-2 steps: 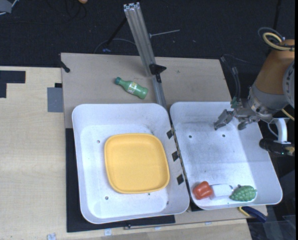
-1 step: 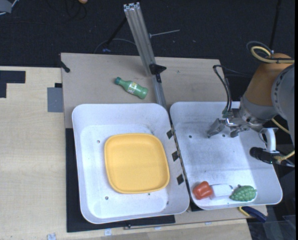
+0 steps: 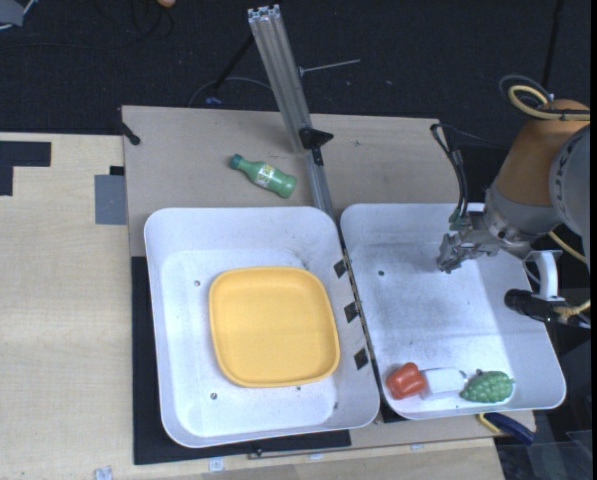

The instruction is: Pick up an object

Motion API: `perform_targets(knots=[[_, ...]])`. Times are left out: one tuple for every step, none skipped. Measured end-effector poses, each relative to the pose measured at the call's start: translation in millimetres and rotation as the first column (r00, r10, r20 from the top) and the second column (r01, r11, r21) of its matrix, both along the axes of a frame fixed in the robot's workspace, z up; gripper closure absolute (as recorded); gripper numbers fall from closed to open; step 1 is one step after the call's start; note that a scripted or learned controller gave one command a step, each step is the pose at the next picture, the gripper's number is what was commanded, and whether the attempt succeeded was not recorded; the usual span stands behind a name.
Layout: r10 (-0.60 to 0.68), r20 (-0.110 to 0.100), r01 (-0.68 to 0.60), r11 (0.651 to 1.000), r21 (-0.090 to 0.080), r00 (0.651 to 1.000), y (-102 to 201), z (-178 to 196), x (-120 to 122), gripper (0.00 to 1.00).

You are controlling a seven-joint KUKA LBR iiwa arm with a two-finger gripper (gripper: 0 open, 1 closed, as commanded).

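My gripper [image 3: 452, 259] hangs over the upper right part of the right bin [image 3: 433, 298], with nothing visible between its fingers. Along that bin's front edge lie a red pepper-like object [image 3: 406, 379], a small white block [image 3: 443, 380] and a green bumpy object [image 3: 487, 387]. All three are well below and apart from the gripper. A yellow square plate [image 3: 273, 325] rests in the left bin [image 3: 178, 258].
A green bottle [image 3: 263, 175] lies on the bench behind the left bin. A slanted metal rail [image 3: 290, 78] rises behind the bins. The orange and grey arm [image 3: 538, 173] enters from the right. Black clips [image 3: 351, 311] sit on the divide between bins.
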State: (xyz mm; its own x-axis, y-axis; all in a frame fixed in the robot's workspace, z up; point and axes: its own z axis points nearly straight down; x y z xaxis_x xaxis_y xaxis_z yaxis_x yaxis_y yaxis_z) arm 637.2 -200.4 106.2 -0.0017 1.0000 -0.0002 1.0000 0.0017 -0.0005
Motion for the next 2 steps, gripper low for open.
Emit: perform_targets(knots=[[-0.003, 0.004, 0.003, 1.000, -0.001, 1.000, -4.8, 59.6, 6.9, 1.00], [-0.001, 0.006, 0.001, 1.000, -0.001, 1.000, -0.5, 119.3, 13.8, 1.00]])
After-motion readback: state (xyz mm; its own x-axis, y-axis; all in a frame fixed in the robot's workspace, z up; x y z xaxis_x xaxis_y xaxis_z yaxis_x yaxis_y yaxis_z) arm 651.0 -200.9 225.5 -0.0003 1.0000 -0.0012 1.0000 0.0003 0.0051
